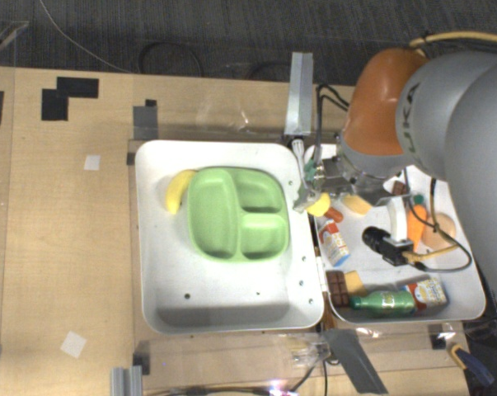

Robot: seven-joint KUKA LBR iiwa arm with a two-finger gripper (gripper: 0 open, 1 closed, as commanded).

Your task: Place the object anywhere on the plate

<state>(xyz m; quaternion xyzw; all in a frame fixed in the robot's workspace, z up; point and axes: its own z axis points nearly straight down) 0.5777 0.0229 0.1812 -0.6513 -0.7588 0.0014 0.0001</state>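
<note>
Yellow and small, an object [318, 205] is seen at the tip of the claw [312, 195], over the seam between the two bins; whether it is truly clamped cannot be told. The green plate [236, 213] lies toward nine o'clock from it, its long axis running from ten to four o'clock. A banana [177, 190] rests against the plate's ten o'clock edge.

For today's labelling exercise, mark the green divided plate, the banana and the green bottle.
green divided plate [215, 217]: camera view, floor of its long compartment.
banana [176, 191]: camera view, middle of the peel.
green bottle [386, 303]: camera view, middle of its body.
</note>
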